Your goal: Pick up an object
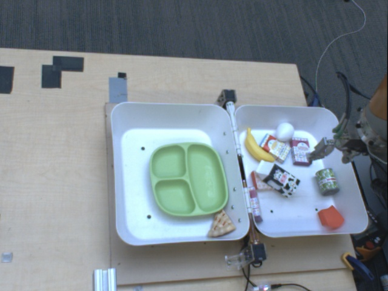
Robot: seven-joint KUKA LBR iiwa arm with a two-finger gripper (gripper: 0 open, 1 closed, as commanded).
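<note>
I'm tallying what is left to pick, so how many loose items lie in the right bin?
7: banana at left, white ball at the back, two small cartons mid-bin, cow-print carton below them, green can at right, orange block in front. More may hide underneath.

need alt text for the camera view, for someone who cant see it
Seen from above, a grey robot gripper reaches in from the right over the right white bin, which holds a banana, a white ball, small cartons, a green can and a red block. The left white bin holds a green divided plate with a pizza slice beside it.
</note>
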